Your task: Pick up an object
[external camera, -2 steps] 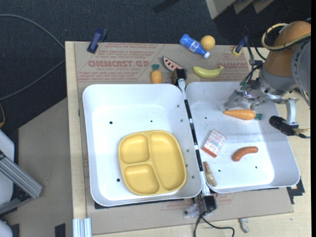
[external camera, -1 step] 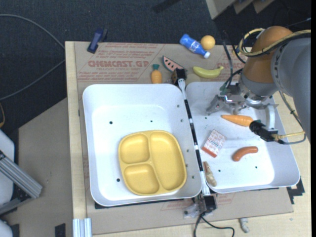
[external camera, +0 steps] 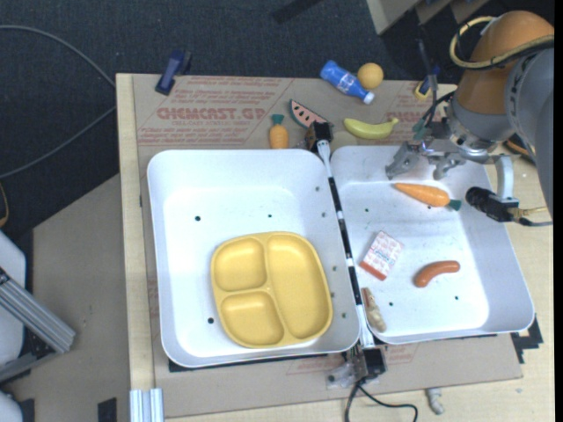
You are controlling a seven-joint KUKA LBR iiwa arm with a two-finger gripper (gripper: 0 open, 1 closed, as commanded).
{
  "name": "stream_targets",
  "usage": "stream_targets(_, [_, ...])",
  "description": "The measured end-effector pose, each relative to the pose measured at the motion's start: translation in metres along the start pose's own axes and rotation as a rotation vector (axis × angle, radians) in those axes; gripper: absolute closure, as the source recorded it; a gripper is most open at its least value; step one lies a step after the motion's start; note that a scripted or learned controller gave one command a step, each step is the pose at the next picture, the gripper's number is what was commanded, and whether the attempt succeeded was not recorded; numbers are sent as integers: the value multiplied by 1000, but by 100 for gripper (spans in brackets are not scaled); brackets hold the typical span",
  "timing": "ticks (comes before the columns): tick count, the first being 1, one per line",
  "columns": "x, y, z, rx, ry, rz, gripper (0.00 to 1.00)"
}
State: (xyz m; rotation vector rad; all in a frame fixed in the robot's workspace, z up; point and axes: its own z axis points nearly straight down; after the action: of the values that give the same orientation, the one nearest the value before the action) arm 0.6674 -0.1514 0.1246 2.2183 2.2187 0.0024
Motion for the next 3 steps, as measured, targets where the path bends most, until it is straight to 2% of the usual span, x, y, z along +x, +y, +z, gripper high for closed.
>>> stream_targets(1, [-31, -12, 41, 7, 2, 1, 0])
stream_targets(2, [-23, -30, 40, 5, 2, 1, 0])
stream_targets(3, [-23, -30, 29, 3, 1, 1, 100])
